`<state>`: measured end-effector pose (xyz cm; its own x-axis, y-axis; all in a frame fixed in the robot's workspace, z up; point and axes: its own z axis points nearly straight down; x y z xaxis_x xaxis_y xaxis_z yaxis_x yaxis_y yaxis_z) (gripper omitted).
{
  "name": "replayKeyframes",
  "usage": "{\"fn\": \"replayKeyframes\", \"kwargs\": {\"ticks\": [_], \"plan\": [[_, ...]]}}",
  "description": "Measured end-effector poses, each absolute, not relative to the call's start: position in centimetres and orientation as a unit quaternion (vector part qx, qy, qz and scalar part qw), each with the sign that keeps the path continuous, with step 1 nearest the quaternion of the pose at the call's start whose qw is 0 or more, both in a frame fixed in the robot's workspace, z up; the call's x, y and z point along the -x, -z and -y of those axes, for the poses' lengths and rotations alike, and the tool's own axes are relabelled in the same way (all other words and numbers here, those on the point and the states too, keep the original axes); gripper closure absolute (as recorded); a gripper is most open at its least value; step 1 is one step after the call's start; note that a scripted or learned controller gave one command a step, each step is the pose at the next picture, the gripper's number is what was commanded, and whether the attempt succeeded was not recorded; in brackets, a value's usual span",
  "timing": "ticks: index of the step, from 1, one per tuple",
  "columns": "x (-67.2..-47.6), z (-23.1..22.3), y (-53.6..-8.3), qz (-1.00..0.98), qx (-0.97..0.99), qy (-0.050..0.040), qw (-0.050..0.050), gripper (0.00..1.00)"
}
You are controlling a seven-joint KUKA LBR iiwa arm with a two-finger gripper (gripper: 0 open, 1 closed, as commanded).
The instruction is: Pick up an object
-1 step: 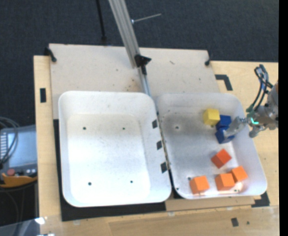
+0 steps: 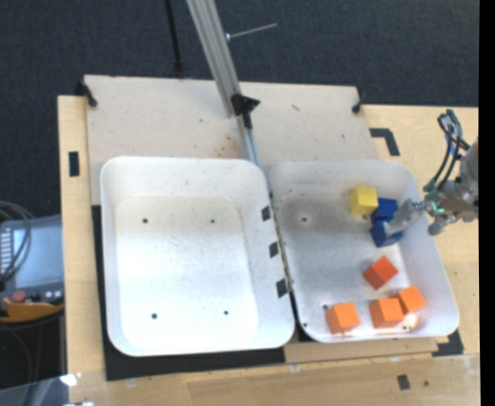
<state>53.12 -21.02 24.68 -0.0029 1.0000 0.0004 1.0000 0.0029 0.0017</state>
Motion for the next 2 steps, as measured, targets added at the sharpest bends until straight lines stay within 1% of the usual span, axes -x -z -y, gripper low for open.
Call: {"fn": "replayKeyframes", "kwargs": {"ticks": [1, 2], "plan": [[-54.0, 21.4, -19.6, -0.707, -0.708, 0.0017, -0.001, 0.0], [-54.0, 21.5, -13.3, -0.707, -0.708, 0.002, -0.001, 0.0]]}}
